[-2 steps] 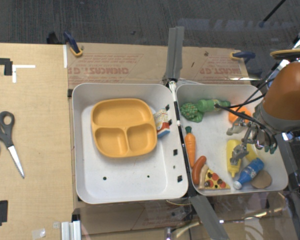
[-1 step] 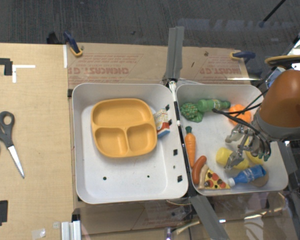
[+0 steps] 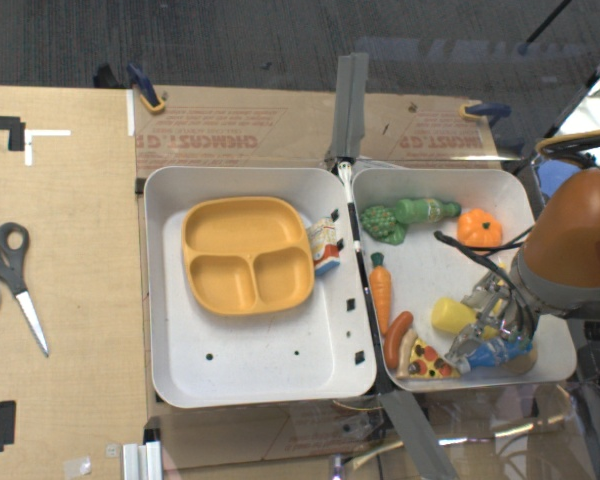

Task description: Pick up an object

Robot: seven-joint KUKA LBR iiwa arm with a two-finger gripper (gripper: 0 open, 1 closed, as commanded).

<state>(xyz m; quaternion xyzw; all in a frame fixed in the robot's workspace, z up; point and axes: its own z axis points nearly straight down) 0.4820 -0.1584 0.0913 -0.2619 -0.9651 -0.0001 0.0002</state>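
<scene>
Here, the bench (image 3: 60, 218) carried two shallow white bins side by side, set edge to edge so that objects could be moved from one to the other. The left bin (image 3: 180, 368) held a yellow divided plate (image 3: 248, 254) lying flat toward its upper half, with a small white, red and blue item (image 3: 325, 248) resting against the plate's right rim, close to the dividing wall. The right bin (image 3: 420, 183) held the loose objects available for the task, spread widely enough that most could be approached singly. The arm (image 3: 578, 238) reached into this bin from the right, its rounded orange-brown body overhanging the bin's right side. The gripper (image 3: 480, 333) was lowered at the bin's lower right, over a blue object (image 3: 500, 353) and just right of a yellow object (image 3: 450, 315); whether it was spread or closed, and whether it had hold of anything, could not be told. From this position the pick target was judged to be the blue or the yellow object. A green bottle (image 3: 425, 209) lay along the far wall, touching a green leafy vegetable (image 3: 383, 222) at its left end. An orange pumpkin-like object (image 3: 479, 228) sat near the bottle's right end. A carrot (image 3: 380, 290) lay lengthwise beside the left wall, with a red sausage (image 3: 398, 336) below it and a pizza slice (image 3: 425, 361) at the near wall. Scissors (image 3: 15, 278) lay on the bench, well apart from both bins.
</scene>
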